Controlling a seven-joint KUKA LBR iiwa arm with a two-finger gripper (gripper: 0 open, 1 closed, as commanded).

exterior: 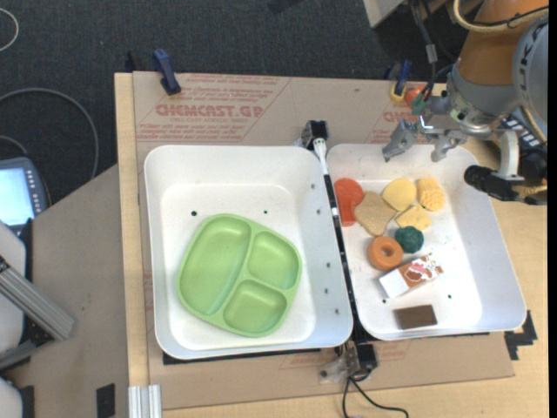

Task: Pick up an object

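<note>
Camera view: my hand (424, 144) hangs over the far edge of the right shallow white plastic bin (496, 277), prongs spread, nothing between them.
Hand state: released.
Targets: just below my hand sit a pale yellow round piece (399, 192) and a bumpy yellow toy (430, 195); further down a tan flat slab (374, 213), a red-orange wedge (349, 198), a dark teal ball (409, 238), an orange ring (385, 252), a small printed white box (411, 276) and a brown block (416, 316).
Away from my hand: green divided plastic tray (239, 275) in the left bin.
Risk: the pieces touch, so closing may nudge neighbours or pinch two; round ones could slip out.
</note>
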